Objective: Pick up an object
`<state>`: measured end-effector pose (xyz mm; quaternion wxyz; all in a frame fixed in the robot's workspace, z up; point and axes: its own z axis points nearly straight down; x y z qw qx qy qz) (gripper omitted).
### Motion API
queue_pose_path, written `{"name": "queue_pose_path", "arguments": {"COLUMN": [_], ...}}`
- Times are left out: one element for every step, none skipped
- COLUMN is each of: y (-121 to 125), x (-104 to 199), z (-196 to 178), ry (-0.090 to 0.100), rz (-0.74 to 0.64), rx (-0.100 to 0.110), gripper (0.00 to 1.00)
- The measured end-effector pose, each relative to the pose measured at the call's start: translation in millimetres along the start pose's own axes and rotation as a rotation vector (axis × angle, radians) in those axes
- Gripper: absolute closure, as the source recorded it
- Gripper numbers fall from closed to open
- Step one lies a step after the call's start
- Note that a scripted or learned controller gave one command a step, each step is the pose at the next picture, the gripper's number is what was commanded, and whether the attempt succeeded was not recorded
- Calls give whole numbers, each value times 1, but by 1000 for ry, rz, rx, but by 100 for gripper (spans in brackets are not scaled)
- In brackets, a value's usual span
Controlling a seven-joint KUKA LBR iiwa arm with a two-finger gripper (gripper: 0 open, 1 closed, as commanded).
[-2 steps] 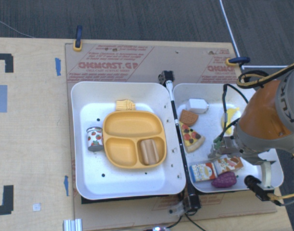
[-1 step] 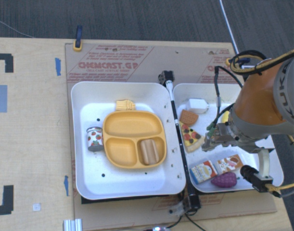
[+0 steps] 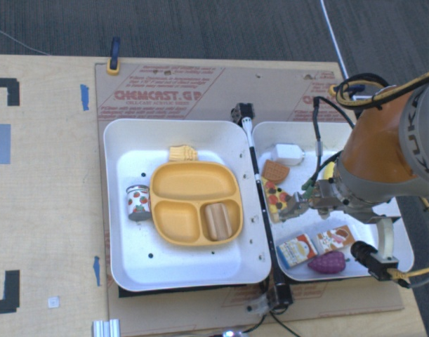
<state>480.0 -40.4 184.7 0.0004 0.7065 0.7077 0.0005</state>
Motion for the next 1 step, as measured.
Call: {"name": "queue_pose_path", "arguments": {"y": [0], "x": [-66], "z": [88], "ry": [-1], "rz": [1], "rx": [-1], "gripper": [0]}}
